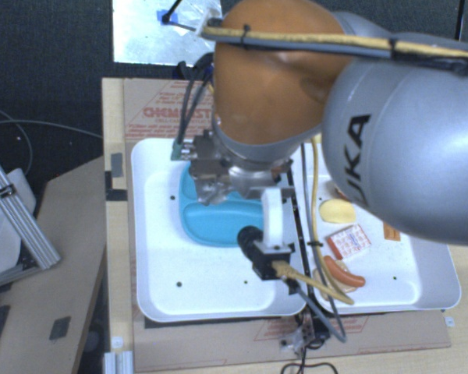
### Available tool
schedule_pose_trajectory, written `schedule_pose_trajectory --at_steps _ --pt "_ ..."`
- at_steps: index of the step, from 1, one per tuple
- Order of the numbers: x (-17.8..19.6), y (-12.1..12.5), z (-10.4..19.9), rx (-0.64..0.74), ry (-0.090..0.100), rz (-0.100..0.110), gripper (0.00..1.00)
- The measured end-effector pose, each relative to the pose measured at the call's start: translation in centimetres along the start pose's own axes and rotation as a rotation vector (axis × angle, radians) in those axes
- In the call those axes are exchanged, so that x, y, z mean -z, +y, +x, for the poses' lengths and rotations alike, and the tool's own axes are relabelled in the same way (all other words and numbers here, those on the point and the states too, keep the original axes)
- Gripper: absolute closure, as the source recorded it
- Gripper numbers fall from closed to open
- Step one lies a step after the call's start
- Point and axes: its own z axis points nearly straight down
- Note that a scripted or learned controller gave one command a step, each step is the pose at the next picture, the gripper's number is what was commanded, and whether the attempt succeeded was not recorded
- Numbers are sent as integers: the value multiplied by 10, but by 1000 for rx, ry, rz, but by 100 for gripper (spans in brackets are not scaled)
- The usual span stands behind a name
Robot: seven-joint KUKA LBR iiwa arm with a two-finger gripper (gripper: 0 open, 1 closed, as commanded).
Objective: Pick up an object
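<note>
My arm [390, 131]: smooth grey metal with a rounded orange band, coming in from the right and hanging over both bins; it covers much of the right bin.
Surface [78, 209]: pale tan board, with a brown printed cardboard sheet under the bins.
Left bin [164, 287]: shallow white plastic tray with rounded corners and small dark holes in its floor.
Right bin [429, 287]: the same white tray, touching the left bin along their shared wall.
Blue object [210, 224]: glossy light-blue plastic, curved like a shallow dish, lying in the upper middle of the left bin, partly under my wrist.
My hand [210, 185]: boxy metal-grey, low over the blue object's top edge; I cannot tell whether it is spread or pressed together, nor whether it touches the blue plastic.
Card [349, 241]: flat, white with red print, in the right bin.
Sausage [345, 273]: small, shiny, orange-red, just below the card.
Yellow piece [337, 210]: smooth, rounded, just above the card.
</note>
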Motion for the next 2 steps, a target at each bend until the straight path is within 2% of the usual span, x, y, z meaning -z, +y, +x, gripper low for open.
schedule_pose_trajectory --at_steps 1,2 --pt "-220 0 -6 -10 -6 9 100" --pt "-287 51 -64 -14 0 -8 100"
